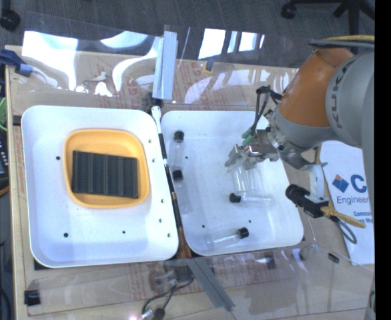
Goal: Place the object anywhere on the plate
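The yellow plate (105,141) lies in the left bin (42,232) and holds a dark ridged insert (105,173). Several clear tubes with black caps lie in the right bin (209,129): one near its left wall (177,150), another just below it (180,189), one in the middle (249,196) and one near the front (225,237). My gripper (243,157) hangs low over the right part of the right bin. A clear tube (239,176) sits directly under its tip; I cannot tell whether it is gripped.
A raised divider (167,179) separates the two bins. A clear upright panel (163,65) stands behind them. Papers and tools (345,199) lie on the bench right of the right bin.
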`<state>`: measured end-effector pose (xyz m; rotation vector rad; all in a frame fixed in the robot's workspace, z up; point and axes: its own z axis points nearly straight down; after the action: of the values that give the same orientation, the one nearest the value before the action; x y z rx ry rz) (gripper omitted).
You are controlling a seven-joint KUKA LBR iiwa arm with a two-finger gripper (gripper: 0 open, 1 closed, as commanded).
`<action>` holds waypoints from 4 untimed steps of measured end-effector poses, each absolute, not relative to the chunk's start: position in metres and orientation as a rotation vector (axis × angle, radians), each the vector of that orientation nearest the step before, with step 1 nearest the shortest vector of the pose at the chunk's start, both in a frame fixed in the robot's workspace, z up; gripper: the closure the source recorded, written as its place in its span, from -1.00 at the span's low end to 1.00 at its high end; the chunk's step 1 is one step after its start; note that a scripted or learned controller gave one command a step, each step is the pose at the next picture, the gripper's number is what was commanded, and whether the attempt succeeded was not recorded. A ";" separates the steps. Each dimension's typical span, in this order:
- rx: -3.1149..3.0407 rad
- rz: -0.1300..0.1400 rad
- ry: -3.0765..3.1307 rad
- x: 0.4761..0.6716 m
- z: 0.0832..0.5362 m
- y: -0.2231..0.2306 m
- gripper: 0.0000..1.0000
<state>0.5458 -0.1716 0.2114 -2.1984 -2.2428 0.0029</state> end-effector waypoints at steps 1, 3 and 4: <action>-2.056 0.004 -2.369 0.485 0.187 -0.133 1.00; -1.913 0.004 -2.488 0.516 0.208 -0.034 -1.00; -1.714 0.003 -2.631 0.589 0.191 -0.074 -1.00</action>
<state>0.5893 -0.0743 0.1911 -1.7135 -2.6314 0.0031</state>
